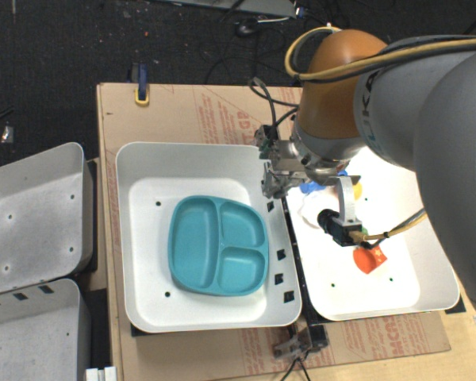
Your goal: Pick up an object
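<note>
While my gripper (274,177) hangs over the ridge where the two bins meet, at the far end of that ridge, I cannot tell from this slant whether it is wide or narrow, because my own wrist covers it from above. Nothing shows as held.

Three things are within reach. A blue piece (309,187) lies just right of me in the right bin (397,292), half hidden under my wrist. An orange block (370,260) sits farther right and nearer, well apart from me on the bare floor of that bin. A teal plate (218,244) lies flat in the left bin (143,165), left of me and nearer, with its right rim close to the ridge.

I judge the block the fairest target: it is small, it stands free of the walls, and it has room on all sides. It looks too stubby to give a clear long axis, so my wrist angle should matter little. The move I need is rightward and toward the near side, then down
</note>
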